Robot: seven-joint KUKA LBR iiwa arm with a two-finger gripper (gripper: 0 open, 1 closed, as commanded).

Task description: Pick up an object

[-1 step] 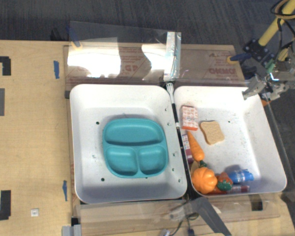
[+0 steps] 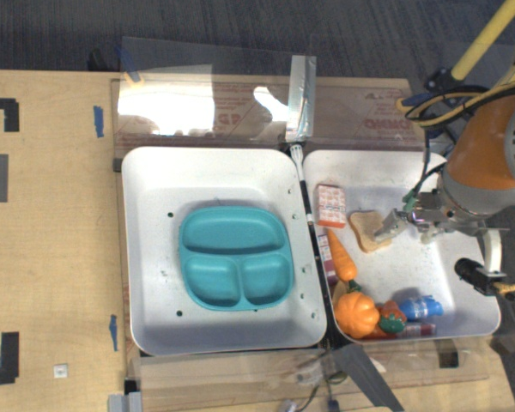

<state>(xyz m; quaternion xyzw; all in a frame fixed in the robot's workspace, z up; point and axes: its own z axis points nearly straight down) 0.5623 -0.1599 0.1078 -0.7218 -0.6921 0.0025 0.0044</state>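
- My gripper (image 2: 396,222) hung low over the right bin (image 2: 463,170), reaching in from the right, with the orange band of my arm (image 2: 485,148) just behind it.
- My fingers sat closed around the edge of a tan slice of toy bread (image 2: 367,230), which lay near the middle of that bin; I could not tell whether it was lifted off the floor.
- Just left of the bread, a small red-and-white carton (image 2: 330,205) lay against the bin's left wall.
- Below it ran a toy carrot (image 2: 342,257), and below that an orange toy pumpkin (image 2: 356,311) in the bin's near left corner.
- Beside the pumpkin lay a blue bottle (image 2: 419,307) with a red and green piece touching it.
- The left bin (image 2: 146,230) held a teal divided plate (image 2: 236,257), sitting flat at its centre.
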